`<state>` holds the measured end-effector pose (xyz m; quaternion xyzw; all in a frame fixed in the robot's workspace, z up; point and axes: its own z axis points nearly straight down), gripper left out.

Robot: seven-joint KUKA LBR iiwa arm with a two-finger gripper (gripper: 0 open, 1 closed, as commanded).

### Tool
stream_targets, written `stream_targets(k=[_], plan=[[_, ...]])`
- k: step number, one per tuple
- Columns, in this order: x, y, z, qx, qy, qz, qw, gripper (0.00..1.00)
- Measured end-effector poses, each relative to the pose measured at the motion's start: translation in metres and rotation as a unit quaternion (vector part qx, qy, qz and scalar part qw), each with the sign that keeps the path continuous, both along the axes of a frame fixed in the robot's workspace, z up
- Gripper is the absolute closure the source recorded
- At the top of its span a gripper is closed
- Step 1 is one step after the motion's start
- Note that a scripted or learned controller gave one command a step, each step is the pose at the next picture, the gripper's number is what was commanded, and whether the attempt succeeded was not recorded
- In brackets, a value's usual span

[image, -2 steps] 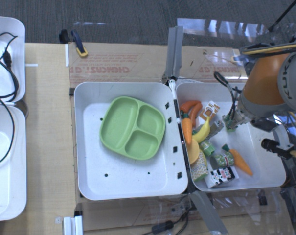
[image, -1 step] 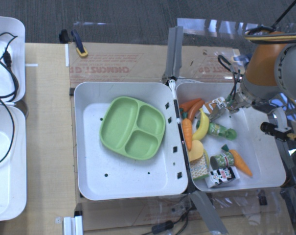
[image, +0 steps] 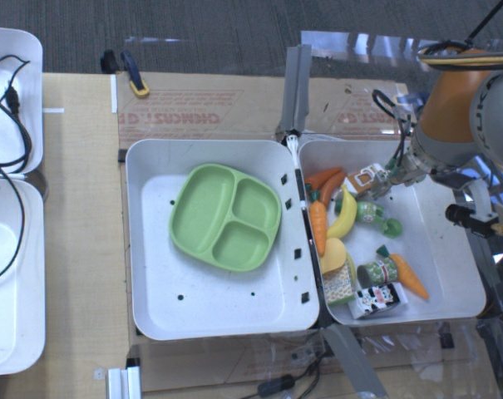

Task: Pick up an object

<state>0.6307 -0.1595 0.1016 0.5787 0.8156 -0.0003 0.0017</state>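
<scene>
The right bin (image: pixel 451 248) holds a heap of toy food. A yellow banana (image: pixel 345 214) lies near its left wall, between an orange carrot (image: pixel 317 225) and a green toy (image: pixel 374 214). Two more carrots (image: pixel 326 178) lie at the back left corner. A small white and orange box (image: pixel 364 178) sits beside them. My gripper (image: pixel 390 179) hangs low over the back of this bin, just right of that box and above the green toy. The grey and orange arm (image: pixel 455 115) reaches in from the right.
The left bin (image: pixel 151 289) holds a green divided plate (image: pixel 226 217). At the front of the right bin lie another carrot (image: pixel 410 278), a green can (image: pixel 376 271), a black and white box (image: pixel 374 300) and a yellow piece (image: pixel 332 256). A grey divider post (image: pixel 296 90) stands between the bins.
</scene>
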Motion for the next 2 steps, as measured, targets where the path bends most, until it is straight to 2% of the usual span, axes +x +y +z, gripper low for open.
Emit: stream_targets(k=[1,2], plan=[[-0.0001,-0.0002,0.0,-0.0001,0.0,0.0,1.0,0.0],[0.0006,-0.0006,0.0096,-0.0007,-0.001,0.0,1.0,1.0]])
